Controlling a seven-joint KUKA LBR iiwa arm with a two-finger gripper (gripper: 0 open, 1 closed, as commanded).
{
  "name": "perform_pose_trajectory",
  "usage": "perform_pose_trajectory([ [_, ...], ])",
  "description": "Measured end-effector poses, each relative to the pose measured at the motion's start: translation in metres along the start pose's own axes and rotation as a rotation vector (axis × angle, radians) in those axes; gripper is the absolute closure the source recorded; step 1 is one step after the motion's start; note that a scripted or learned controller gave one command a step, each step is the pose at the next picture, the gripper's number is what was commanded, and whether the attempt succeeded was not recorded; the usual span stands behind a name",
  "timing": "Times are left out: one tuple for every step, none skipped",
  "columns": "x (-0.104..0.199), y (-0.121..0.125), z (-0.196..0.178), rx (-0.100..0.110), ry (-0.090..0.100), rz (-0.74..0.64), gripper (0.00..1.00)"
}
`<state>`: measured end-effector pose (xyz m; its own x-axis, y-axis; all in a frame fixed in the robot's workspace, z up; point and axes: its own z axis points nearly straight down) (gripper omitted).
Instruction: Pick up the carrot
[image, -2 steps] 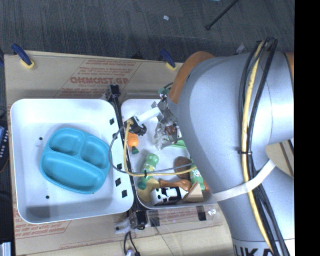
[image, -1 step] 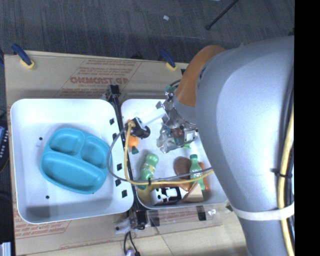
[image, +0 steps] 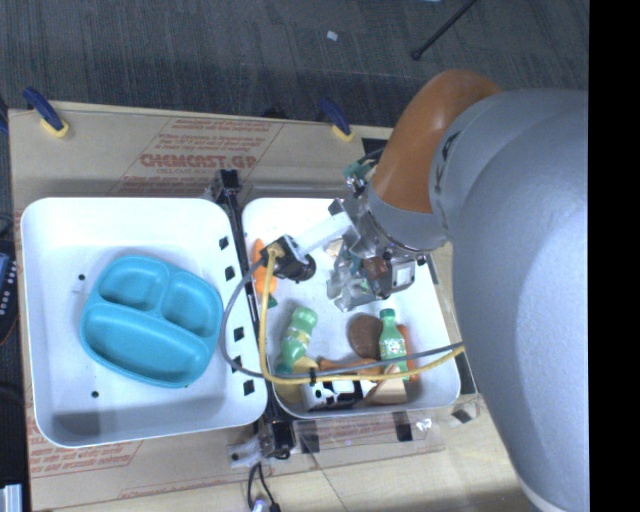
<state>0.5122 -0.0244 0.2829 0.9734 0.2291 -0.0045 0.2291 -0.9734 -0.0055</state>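
Arm (image: 500, 230): grey w/ orange band above wrist. Gripper (image: 352, 285): silvery metal, some black parts. Both bins white: left bin (image: 45, 330), right bin (image: 440, 310). Left bin holds a sky-blue divided plate (image: 150, 318), plain, no pattern. Carrot (image: 264, 270): orange, partly behind a black fitting. Green bottle (image: 295, 338): pale green, lighter cap. 2nd bottle (image: 392, 338): green cap, green/white label, red-brown body. Brown rounded item (image: 364, 336) beside it. Black-and-white patterned thing (image: 335, 392) at bin's near edge, can't tell what. Yellow cable (image: 264, 330) and black cable over right bin. Bench board (image: 200, 150): tan cardboard w/ red print. Clamps (image: 45, 110): blue w/ yellow tips. Floor dark grey.
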Motion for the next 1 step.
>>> perform_pose_trajectory([
  [0.0307,-0.0763,0.0811,-0.001,-0.012,-0.070,1.00],
])
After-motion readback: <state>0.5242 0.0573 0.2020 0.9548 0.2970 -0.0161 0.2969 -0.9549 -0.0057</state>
